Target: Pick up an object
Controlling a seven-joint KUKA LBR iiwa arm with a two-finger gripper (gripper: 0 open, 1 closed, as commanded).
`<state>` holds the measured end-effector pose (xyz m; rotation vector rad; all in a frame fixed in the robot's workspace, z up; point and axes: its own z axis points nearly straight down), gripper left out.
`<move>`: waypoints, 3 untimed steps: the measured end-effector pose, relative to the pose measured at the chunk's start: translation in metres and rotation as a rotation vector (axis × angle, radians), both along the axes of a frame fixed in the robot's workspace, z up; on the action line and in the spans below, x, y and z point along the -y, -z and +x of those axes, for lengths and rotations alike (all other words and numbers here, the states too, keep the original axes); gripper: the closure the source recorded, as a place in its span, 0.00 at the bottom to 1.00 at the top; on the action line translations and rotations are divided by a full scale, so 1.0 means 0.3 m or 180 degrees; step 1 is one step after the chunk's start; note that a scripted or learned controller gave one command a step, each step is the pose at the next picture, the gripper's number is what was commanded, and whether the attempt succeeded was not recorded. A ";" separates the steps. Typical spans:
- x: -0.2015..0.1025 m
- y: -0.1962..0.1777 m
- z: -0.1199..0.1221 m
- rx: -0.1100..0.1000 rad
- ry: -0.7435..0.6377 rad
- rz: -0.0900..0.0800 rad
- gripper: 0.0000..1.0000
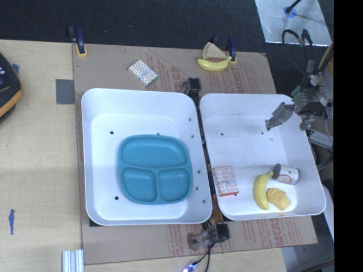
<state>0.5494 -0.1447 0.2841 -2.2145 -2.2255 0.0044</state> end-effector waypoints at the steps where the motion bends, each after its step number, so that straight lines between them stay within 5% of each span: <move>1: 0.086 0.335 -0.167 -0.0006 0.0002 0.0001 0.00; 2: 0.069 0.566 -0.159 0.0055 0.0006 -0.0030 0.00; 3: 0.073 0.582 -0.182 0.0108 -0.0008 -0.0044 0.00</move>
